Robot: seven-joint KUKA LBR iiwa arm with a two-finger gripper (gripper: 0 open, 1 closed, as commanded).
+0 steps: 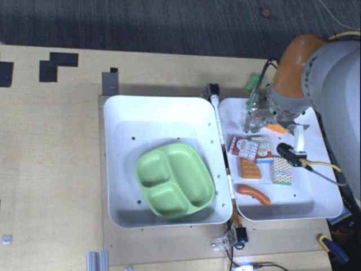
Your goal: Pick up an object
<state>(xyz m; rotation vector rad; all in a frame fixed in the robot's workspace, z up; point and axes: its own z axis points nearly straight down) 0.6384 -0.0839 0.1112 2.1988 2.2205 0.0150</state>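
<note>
My gripper [255, 123] hangs low over the back of the right bin [316, 208], just above a red and white carton [251, 148]. I cannot make out how its fingers stand, and nothing shows between them. In front of the carton lie an orange waffle [250, 169] and a red sausage [254, 193]. To the right sits a small speckled packet [282, 171] with a blue edge. An orange piece [276, 128] peeks out beside the gripper.
The left bin [124, 117] holds a green divided plate [175, 179]. A raised divider [221, 145] separates the two bins. The arm's grey body and orange band cover the right bin's back right corner.
</note>
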